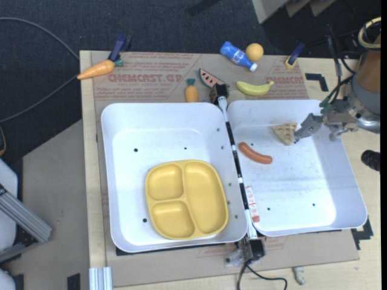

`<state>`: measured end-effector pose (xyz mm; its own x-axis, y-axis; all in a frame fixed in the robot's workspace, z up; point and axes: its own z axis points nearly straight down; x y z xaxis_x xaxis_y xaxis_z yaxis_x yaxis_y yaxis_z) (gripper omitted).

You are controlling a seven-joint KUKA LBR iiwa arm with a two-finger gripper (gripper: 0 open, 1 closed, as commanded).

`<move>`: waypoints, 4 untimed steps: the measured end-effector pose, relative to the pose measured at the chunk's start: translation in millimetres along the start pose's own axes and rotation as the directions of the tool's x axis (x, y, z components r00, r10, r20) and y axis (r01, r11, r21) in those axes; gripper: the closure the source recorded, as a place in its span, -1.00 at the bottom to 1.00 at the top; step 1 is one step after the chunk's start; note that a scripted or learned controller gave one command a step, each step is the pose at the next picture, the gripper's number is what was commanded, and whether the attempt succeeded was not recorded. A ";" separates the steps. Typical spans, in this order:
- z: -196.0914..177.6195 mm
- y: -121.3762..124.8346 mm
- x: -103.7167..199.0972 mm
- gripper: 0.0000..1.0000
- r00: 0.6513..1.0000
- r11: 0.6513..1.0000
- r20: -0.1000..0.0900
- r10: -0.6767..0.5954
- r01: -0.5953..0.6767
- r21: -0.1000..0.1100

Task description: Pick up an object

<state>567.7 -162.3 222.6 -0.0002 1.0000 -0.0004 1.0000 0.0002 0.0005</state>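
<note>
Two shallow white bins sit side by side on a pale wooden bench (91, 162), and around the bench we see dark blue-grey carpet. Under the bins lies a brown cardboard sheet (157, 71) with red printed lettering. Taking the black seam between the bins as our landmark: to its left, the left bin (121, 132) carries a yellow plastic tray (186, 198), smooth, rounded at the corners, split into three compartments, sitting toward the near edge.

Right of the seam, the right bin (314, 186) has a glossy orange-red sausage (255, 154), a short rounded toy shape, lying just beside the seam on the bin floor. Further right of it, up toward the far wall, there's a tan wedge (283, 132), flat and speckled like a cracker or slice of bread. The gripper (300, 132) comes in from the right, its grey metal finger tip angled down and touching or just beside the wedge's right edge. Whether those fingers are spread or closed, I cannot tell from this slant, and nothing is plainly seen clamped between them. The grey arm (363, 110) carries its orange band above.

Beyond the top of the seam, on the cardboard, toys are scattered: a watermelon slice (209, 78), a small orange carrot-shaped piece (191, 93), a yellow banana (254, 88), a blue bottle (236, 55), an orange ball (254, 51). Far left of the seam, a bigger carrot (95, 70) lies at the bench corner.
</note>
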 end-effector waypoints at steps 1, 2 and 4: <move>137.9 23.1 45.9 -1.00 1.000 1.000 -0.001 -0.001 0.001 0.000; 137.4 92.4 -10.6 -1.00 1.000 1.000 0.001 0.000 0.000 -0.001; 12.9 99.4 -0.4 -1.00 1.000 1.000 0.000 -0.002 0.002 -0.002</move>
<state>667.1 -162.7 209.7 -0.0021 1.0000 -0.0007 1.0000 0.0021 0.0021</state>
